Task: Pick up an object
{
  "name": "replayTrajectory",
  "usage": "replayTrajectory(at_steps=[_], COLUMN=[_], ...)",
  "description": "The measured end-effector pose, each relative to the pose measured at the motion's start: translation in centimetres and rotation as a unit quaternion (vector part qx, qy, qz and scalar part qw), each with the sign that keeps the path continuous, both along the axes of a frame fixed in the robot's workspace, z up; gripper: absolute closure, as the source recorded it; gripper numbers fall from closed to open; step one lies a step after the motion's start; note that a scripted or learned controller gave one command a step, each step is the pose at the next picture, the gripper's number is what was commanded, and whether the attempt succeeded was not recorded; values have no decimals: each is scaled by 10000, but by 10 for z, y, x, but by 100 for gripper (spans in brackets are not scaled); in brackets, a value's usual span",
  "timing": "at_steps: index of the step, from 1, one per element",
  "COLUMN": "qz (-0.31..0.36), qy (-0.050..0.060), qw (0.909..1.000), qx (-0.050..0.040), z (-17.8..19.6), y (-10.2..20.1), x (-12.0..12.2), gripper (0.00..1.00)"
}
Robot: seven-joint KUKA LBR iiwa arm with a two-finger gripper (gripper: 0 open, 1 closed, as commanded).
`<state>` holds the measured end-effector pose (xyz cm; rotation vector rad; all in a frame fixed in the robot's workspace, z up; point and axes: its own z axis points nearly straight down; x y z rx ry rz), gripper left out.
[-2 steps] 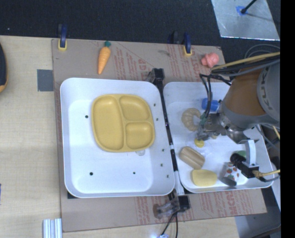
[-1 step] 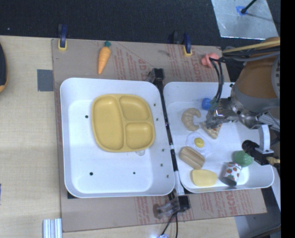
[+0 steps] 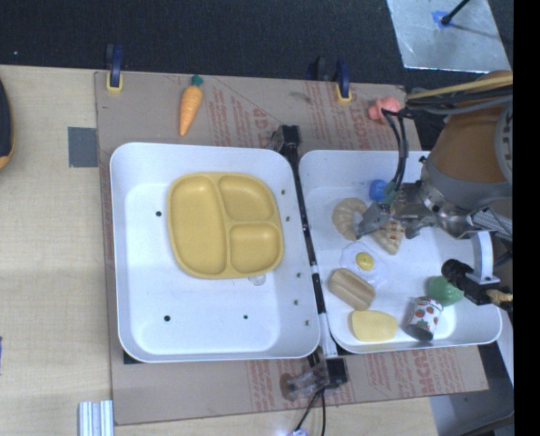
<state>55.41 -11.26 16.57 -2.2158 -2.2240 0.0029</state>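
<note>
Here, no writing is showing legibly. The gripper [image 3: 385, 223] is hovering by a ridged shell [image 3: 392, 235] in the right bin [image 3: 324, 243]; its state I cannot tell.

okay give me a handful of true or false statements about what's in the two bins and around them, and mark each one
1. The yellow divided plate lies in the left bin. True.
2. The toy carrot lies inside the right bin. False: it lies on the cardboard behind the left bin, outside both bins.
3. The end effector is over the right bin. True.
4. The yellow divided plate has five compartments. False: it has three.
5. A pale yellow block lies near the front edge of the right bin. True.
6. The arm reaches over the left bin. False: it comes in from the right, over the right bin.
</note>
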Motion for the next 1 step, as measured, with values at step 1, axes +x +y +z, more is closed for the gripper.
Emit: replayTrajectory(at_steps=[1], qz=[1], qy=[61], qw=[10000], qx=[12], z=[-80], y=[7], x=[93], gripper=[0])
